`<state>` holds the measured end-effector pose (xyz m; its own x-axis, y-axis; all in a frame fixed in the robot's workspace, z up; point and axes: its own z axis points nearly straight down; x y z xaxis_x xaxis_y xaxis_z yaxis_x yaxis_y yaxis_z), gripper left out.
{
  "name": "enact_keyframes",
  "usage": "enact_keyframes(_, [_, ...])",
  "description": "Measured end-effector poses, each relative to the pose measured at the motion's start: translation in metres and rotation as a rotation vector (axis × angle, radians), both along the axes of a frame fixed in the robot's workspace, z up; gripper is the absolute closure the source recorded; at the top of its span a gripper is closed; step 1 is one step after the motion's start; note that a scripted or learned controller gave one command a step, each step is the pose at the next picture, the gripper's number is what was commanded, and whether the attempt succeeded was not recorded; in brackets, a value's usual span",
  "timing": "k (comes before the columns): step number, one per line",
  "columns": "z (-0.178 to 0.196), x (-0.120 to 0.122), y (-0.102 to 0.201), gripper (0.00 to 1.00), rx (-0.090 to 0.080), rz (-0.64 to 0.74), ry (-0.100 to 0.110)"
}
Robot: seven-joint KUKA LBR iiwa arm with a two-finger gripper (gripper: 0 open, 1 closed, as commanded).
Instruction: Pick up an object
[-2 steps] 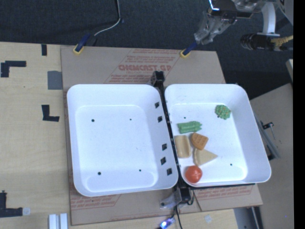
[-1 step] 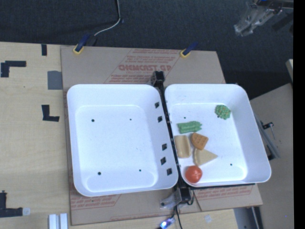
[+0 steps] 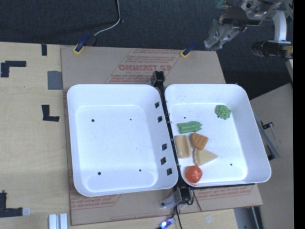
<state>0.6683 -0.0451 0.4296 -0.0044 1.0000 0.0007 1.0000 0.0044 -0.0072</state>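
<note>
The right bin (image 3: 248, 128) holds several toy foods: a green broccoli floret (image 3: 222, 111), a green pea pod (image 3: 189, 126), a tan bread piece (image 3: 182, 146), an orange-brown biscuit (image 3: 199, 140), a pale wedge (image 3: 204, 157) and a red tomato (image 3: 193, 174). My gripper (image 3: 215, 38) hangs high above the bench's far edge, well beyond the right bin, with nothing visibly between its fingers.
The left bin (image 3: 114, 142) sits beside the right one, joined by a black hinge strip (image 3: 163, 128). Both rest on a cardboard sheet (image 3: 143, 66). A black cable (image 3: 114, 13) runs across the dark backdrop at the top.
</note>
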Motion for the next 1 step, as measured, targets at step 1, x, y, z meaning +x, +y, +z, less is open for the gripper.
enact_keyframes(1, [-0.1331,-0.0022,0.0632,1.00,0.001,0.001,0.009])
